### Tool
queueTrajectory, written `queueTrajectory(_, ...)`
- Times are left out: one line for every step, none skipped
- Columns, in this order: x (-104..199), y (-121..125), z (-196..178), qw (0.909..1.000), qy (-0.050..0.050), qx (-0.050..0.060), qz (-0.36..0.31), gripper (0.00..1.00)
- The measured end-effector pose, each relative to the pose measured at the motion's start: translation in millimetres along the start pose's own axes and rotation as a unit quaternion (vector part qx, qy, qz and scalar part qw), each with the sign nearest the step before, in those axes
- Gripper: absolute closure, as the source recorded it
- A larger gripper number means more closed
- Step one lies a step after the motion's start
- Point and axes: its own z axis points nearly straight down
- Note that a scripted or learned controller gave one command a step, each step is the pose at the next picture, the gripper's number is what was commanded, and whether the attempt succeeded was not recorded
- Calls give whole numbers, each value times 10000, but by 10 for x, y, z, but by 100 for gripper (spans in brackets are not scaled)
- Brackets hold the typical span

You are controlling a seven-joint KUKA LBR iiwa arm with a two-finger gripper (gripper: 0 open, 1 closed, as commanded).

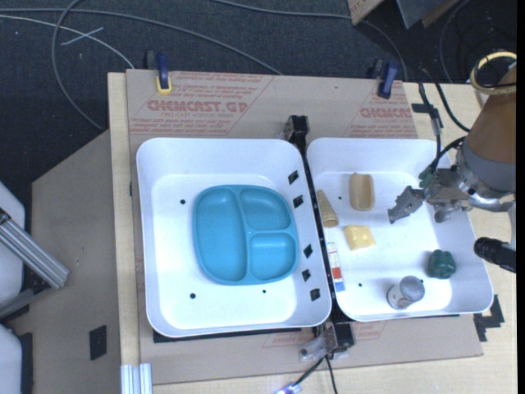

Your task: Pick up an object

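Objects scattered across right bin point(459, 298) at frame right: tan block point(362, 191) up top, yellow piece point(358, 236) below it, green lump point(441, 263) lower right, silver can point(405, 291) near bottom edge. Hand point(404, 205) hovering mid-bin, right of tan block, grasping nothing; finger spread impossible to judge. Blue divided plate point(244, 233) sitting centre of left bin point(156, 220). Worktop point(123, 179) beneath.

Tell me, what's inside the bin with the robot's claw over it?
The right bin holds a tan block, a yellow piece, a green lump and a silver can. The gripper covers some floor.
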Motion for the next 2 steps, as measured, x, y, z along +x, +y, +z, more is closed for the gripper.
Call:
queueTrajectory(2, 29, -59, 10000, -11, -61, -15, 0)
queueTrajectory(-78, 18, 405, 10000, -6, -36, -6, 0)
